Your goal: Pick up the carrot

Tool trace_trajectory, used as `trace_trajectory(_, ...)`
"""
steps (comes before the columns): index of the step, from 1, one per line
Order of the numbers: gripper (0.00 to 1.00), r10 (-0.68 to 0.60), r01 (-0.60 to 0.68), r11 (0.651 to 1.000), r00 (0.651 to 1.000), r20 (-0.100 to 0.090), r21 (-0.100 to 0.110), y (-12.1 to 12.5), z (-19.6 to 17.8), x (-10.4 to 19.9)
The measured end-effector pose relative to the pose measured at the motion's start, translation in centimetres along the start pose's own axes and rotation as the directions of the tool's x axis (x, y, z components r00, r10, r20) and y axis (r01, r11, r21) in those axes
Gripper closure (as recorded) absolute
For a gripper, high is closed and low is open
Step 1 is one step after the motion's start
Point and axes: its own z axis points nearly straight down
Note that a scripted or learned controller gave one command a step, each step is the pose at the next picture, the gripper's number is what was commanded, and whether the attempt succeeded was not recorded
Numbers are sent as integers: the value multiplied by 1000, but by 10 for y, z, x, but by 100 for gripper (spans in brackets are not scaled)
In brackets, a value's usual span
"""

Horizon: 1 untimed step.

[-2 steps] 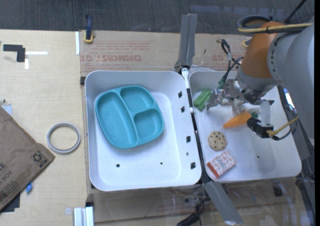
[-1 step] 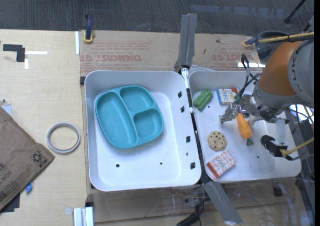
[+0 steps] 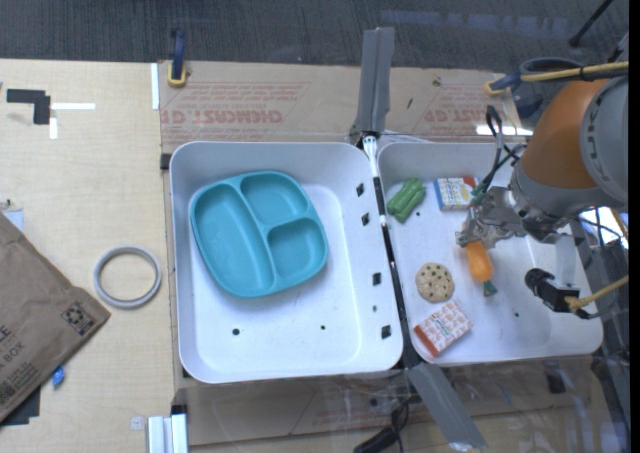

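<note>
The landmark here was the carrot (image 3: 481, 264), which lay in the right bin (image 3: 520, 336), a little right of its middle, with its green end (image 3: 490, 288) pointing toward the near wall.

Nearest to the camera, a red and white packet (image 3: 442, 328) lay to the near left of the carrot. A round cookie (image 3: 434, 282) lay just left of the carrot, apart from it. To the near right of the carrot, a black part with a yellow cable (image 3: 553, 290) hung over the bin.

The gripper (image 3: 487, 230) stood directly over the far end of the carrot. Its metal parts were small and mixed with cables, so I could not tell how wide it was, or if it touched the carrot. The carrot looked to be lying on the bin floor.

Farther than the carrot, a green vegetable (image 3: 405, 199) lay to the far left, and a small colourful box (image 3: 454, 192) lay behind it, partly covered by the gripper's cables. The arm (image 3: 575, 136) came in from the far right and was cut off by the frame edge.

Well to the left of the carrot, the left bin (image 3: 280, 341) held a blue divided plate (image 3: 259, 232). Still more to the left, a tape ring (image 3: 127, 275) lay on the bench (image 3: 70, 181).
</note>
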Motion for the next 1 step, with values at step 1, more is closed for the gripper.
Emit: trace_trajectory(1, 100, -8, 8, 1000, 1000, 1, -1, 35, -91, 80)
